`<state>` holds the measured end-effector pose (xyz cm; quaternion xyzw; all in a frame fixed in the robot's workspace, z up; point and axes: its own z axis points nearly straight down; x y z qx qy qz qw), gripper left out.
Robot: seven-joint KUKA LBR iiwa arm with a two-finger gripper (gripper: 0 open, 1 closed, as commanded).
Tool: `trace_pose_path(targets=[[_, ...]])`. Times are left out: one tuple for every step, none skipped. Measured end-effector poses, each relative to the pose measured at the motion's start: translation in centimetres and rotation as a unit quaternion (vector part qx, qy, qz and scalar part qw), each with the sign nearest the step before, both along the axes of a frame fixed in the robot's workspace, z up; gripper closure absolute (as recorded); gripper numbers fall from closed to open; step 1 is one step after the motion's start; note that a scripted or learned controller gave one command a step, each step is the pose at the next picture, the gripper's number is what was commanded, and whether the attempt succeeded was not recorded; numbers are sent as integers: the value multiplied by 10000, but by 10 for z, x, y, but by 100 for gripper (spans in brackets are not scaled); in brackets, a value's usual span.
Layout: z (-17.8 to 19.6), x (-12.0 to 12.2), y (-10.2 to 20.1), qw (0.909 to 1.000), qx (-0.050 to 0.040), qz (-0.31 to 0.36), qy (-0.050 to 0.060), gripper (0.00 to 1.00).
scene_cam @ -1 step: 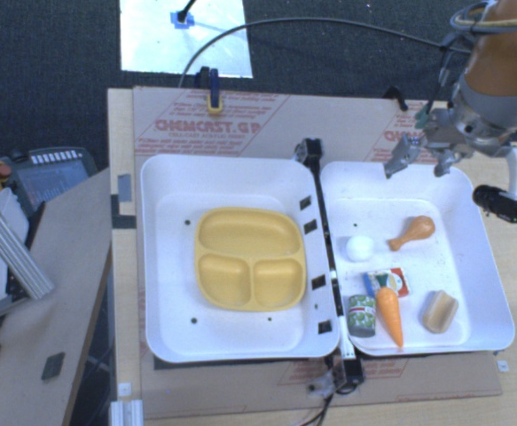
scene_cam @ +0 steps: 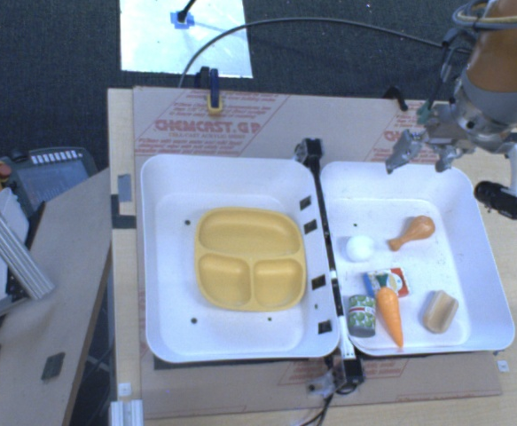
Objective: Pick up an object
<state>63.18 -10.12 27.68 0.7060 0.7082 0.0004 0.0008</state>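
Two white bins side by side. Right bin (scene_cam: 484,238): white ball (scene_cam: 359,248), orange drumstick toy (scene_cam: 414,231), carrot (scene_cam: 389,315), small can (scene_cam: 361,314), bread piece (scene_cam: 440,311), loose for picking. Gripper (scene_cam: 424,153) above far rim, fingers spread, holding nothing. Left bin (scene_cam: 165,238): yellow divided plate (scene_cam: 249,257).

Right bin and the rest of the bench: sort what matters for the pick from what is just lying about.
For the pick:
tool, above the right bin's far edge
white ball
drumstick
carrot
small can
bread piece
flat packet

Lying about:
yellow divided plate in the left bin
yellow clamp
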Motion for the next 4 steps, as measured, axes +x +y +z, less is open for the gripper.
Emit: trace_pose_path(targets=[[-48,-9,2,10000,2,-7,15,0],[-96,-8,-2,10000,1,-11,13,0],[-158,-13,1,10000,4,-9,23,0],[-143,-11,0,10000,-3,-9,-9,100]])
